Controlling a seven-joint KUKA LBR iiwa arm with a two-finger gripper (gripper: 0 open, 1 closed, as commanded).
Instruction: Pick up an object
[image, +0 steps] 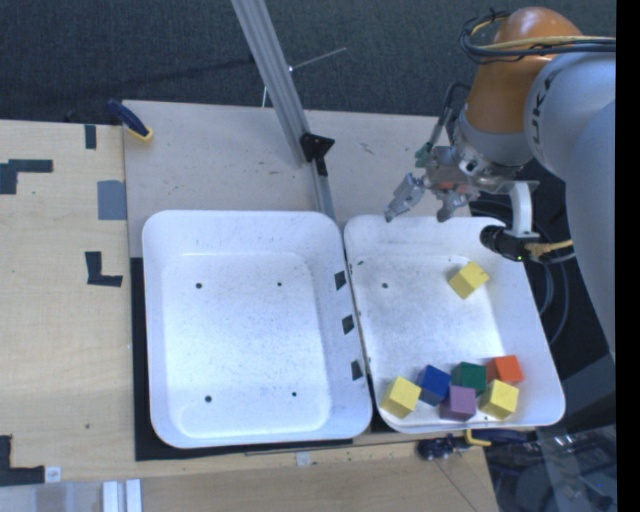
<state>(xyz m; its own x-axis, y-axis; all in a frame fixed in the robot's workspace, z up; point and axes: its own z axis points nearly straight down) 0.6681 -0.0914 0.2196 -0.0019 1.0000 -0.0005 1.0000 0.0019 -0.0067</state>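
Note:
My gripper (424, 203) hangs over the far rim of the right bin (420, 320), its two fingers spread apart with nothing between them. A lone yellow cube (468, 279) lies in that bin, below and to the right of the gripper. Along the bin's near edge sits a cluster of cubes: a yellow one (402, 396), a blue one (434, 383), a purple one (461, 401), a green one (468, 376), an orange one (505, 369) and another yellow one (501, 399).
The left bin (240, 330) stands beside the right one. A slanted metal rail (285, 90) with a black clamp (317, 147) runs down from the top to the gap between the bins. A blue and yellow tool (130, 119) lies on the bench at the far left.

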